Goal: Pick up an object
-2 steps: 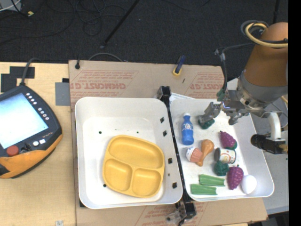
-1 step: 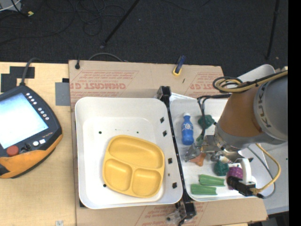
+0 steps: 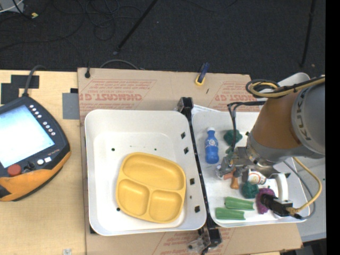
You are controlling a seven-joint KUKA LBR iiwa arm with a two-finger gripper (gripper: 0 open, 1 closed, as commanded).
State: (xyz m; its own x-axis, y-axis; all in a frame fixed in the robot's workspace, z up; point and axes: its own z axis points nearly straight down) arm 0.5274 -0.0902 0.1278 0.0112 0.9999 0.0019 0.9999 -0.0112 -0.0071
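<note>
Looking down on the counter (image 3: 48, 211), I count two white bins side by side. The end effector (image 3: 229, 170) hangs low over the right bin (image 3: 249, 116), about mid-bin, with the grey and orange arm (image 3: 287, 126) behind it on the view's right. I cannot tell whether the end effector is released or clenched, and I see nothing that is plainly gripped in it.

The loose things it could pick up all lie in this right bin, around the end effector. One blue bottle (image 3: 212, 146) lies just beside it on the view's left and a little farther from the camera. One dark green lump (image 3: 232, 137) sits near it on the far side. One small orange piece (image 3: 234, 183) lies right at its tip on the near side; I cannot tell if they touch. One round green thing (image 3: 248, 189) lies next to that piece. Closer to the camera are two light green sticks, one (image 3: 239, 203) above the other (image 3: 229, 214), lying nearly parallel by the bin's front wall. One purple thing (image 3: 264, 200) lies to the right of the sticks.

The left bin (image 3: 106, 126), well apart from the end effector on the view's left, holds one yellow plate (image 3: 151, 187) with three compartments. Farther left on the counter lies one control pendant (image 3: 29, 142) with a lit screen. One blue and yellow clamp (image 3: 202, 75) grips the cardboard (image 3: 117, 92) beyond the bins.
</note>
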